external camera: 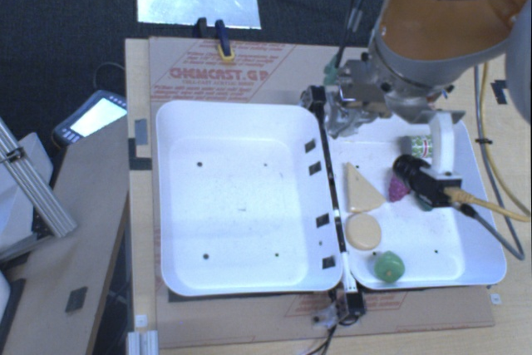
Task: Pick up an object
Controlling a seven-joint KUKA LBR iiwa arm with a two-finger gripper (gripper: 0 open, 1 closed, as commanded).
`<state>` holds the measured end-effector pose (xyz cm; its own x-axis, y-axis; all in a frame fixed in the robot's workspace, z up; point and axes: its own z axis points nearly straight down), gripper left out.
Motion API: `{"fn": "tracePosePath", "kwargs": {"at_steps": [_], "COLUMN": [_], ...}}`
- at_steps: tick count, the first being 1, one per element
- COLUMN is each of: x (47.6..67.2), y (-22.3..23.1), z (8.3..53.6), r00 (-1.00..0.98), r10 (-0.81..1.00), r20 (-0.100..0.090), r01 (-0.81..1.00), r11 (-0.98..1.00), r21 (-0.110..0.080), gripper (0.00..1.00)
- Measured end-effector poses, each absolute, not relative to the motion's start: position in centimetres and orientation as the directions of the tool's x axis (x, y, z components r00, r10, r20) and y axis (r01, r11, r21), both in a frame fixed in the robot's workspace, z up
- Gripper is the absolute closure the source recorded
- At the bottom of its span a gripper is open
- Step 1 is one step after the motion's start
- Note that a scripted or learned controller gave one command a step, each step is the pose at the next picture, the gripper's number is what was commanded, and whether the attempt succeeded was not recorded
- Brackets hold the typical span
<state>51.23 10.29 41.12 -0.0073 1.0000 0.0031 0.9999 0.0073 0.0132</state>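
The arm hangs over the right bin (486, 258), its pincer (345, 116) near the far left corner; I cannot tell its state. A cream wedge (362, 189), tan disc (363, 232) and green ball (388, 266) lie below.

You have open floor across the left bin (233, 204), with nothing standing on it. In the right bin (478, 262), a tan wedge (361, 189), tan disc (363, 232) and green ball (388, 266) line the divider side, and the arm's bulk (432, 29) overhangs the far end. The near right corner lies bare.
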Motion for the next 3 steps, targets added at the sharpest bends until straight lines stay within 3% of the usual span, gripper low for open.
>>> {"fn": "tracePosePath", "kwargs": {"at_steps": [2, 3], "x": [52.5, 56.2], "y": [23.9, 23.4], "z": [46.3, 54.0], "r00": [-0.011, 0.0], "r10": [1.0, 1.0], "r20": [0.005, 0.004], "r01": [1.0, 1.0], "r11": [0.011, 0.0], "r21": [0.006, 0.011], "gripper": [1.0, 1.0]}}
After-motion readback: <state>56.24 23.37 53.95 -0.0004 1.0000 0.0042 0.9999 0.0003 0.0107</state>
